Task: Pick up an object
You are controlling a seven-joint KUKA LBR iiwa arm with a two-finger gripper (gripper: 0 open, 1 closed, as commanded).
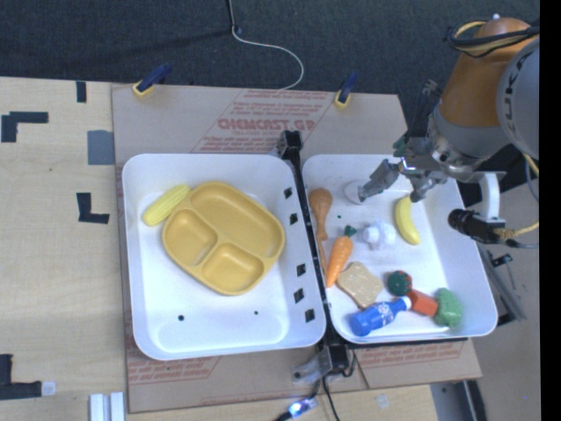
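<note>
The arm's upper links run off the top right corner, and its grey wrist covers part of the right bin's [465,261] far rim. The pincer [396,185] hangs over the far half of that bin with its two dark fingers spread wide and nothing between them; one fingertip [372,187] points toward a small pale round thing too blurred to name. Using the toy banana [406,220] as landmark: it lies just below the pincer, smooth, curved and yellow, apart from both fingers. Left of the banana sits a small white lumpy piece [377,233], and farther left a tan drumstick shape [320,207] and an orange carrot [338,257] lie along the divider. Nearer the camera than the banana are a toast slice [359,283], a blue bottle [377,316], and a cluster of dark green, red and bright green pieces crowded against the near rim. Bare white floor lies to the right of the banana. Well to its left, the left bin [210,331] holds a glossy yellow compartment tray [219,235] and a corn cob [166,204] touching its edge.
</note>
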